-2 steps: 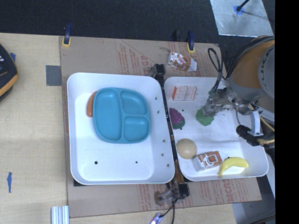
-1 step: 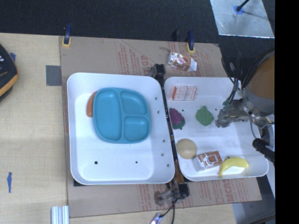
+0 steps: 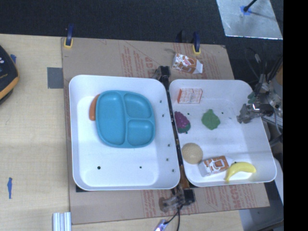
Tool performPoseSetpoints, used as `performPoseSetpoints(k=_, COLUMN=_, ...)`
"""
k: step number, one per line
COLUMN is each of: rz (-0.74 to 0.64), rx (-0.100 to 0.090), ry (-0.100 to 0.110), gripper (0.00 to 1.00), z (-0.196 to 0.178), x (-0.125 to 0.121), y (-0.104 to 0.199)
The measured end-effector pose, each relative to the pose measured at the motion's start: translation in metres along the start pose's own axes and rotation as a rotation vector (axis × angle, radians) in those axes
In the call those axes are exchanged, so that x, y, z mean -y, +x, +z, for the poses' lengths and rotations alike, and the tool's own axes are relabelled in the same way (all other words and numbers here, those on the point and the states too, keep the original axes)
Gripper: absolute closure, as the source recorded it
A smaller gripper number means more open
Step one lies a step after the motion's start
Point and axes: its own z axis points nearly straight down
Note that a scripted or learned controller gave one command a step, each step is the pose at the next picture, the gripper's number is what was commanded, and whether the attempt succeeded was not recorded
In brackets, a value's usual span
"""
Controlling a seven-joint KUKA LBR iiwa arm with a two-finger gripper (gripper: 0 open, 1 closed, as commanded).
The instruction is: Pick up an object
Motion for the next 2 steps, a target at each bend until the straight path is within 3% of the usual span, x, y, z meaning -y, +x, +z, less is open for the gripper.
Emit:
performPoseSetpoints(k=1, rz=0.000, rx=0.000, ry=0.001, gripper=0.00, z=0.000, x=0.000, y=0.000)
performPoseSetpoints(k=2, rz=-0.003, rx=-0.001, ry=0.004, gripper=0.00, z=0.103, x=-0.056, y=0.028)
